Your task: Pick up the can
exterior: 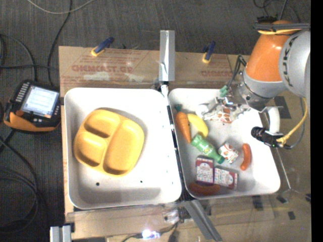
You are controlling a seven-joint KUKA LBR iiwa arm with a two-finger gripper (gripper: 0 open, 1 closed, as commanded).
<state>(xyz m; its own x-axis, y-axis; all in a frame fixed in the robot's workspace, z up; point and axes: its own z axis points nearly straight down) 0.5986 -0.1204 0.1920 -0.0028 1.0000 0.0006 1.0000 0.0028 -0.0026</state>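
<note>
Crumpled silvery metal can with red-orange label [220,112] lying on its side at back of right shallow white bin [267,183]; directly beneath two-finger gripper [231,99]; jaw state impossible to tell.

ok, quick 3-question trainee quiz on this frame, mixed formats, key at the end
1. True or false: the carrot and the banana lie side by side in the right bin.
2. What lies in the left bin? A) yellow divided tray B) a sausage C) a green bottle
3. Fill in: the gripper is over the far end of the ___ bin.

Key: 1 true; 2 A; 3 right.
</note>
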